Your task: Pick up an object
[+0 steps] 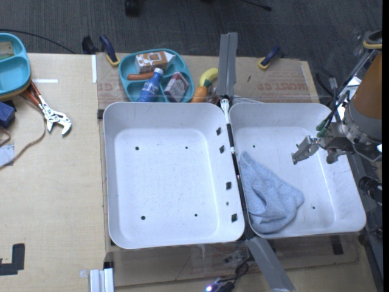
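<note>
A crumpled grey-blue cloth (268, 193) lies in the right bin (340, 224), against its left wall and toward the front. My gripper (316, 153) hangs over the right half of that bin, up and to the right of the cloth and apart from it. Its two fingers are spread open with nothing between them. The grey arm with its orange band (368, 96) comes in from the right edge.
The left bin (115, 181) sits beside the right one, with a hinged divider (230, 157) between them. Behind the bins is a teal tray (129, 72) of small items, plus a yellow toy (208, 76). A wrench (55, 119) lies on the bench at left.
</note>
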